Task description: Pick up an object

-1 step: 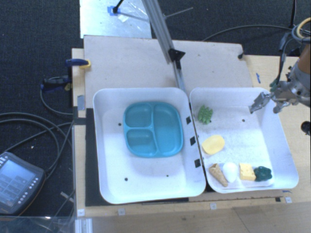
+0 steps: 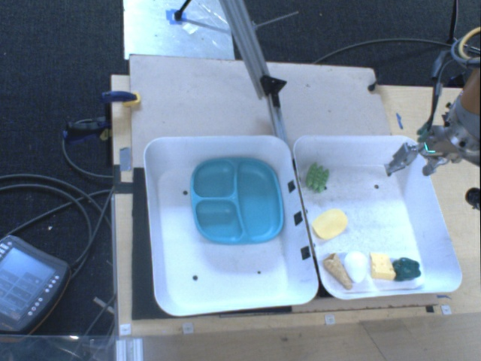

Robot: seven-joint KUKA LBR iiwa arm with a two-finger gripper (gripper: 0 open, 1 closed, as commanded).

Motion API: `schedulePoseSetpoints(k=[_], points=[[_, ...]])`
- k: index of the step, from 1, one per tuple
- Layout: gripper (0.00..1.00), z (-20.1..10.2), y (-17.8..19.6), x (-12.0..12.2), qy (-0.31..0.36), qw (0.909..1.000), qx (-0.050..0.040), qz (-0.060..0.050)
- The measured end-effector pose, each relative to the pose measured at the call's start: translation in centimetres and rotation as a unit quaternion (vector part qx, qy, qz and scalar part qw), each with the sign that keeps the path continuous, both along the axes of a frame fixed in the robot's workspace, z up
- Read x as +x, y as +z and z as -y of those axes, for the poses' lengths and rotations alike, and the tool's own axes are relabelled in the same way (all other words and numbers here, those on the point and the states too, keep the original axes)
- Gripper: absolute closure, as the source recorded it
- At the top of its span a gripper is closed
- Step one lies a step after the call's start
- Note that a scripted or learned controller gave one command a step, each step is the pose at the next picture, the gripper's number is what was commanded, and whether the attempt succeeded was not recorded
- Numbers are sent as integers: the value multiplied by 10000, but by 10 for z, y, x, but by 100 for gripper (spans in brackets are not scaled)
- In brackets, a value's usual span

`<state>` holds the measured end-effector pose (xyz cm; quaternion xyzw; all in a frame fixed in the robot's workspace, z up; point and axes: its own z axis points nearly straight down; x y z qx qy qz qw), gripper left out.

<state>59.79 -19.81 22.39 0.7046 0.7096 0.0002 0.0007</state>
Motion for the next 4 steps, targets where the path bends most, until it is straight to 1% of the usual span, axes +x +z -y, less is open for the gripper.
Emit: schedulePoseSetpoints(k=[1, 2, 3, 4], points=[[0, -6, -44, -2, -3, 10000, 5, -16], [0, -3, -91, -10, -35, 10000, 5, -21], [0, -3, -136, -11, -34, 10000, 6, -19], [100, -3, -122, -9, -35, 10000, 0, 16]])
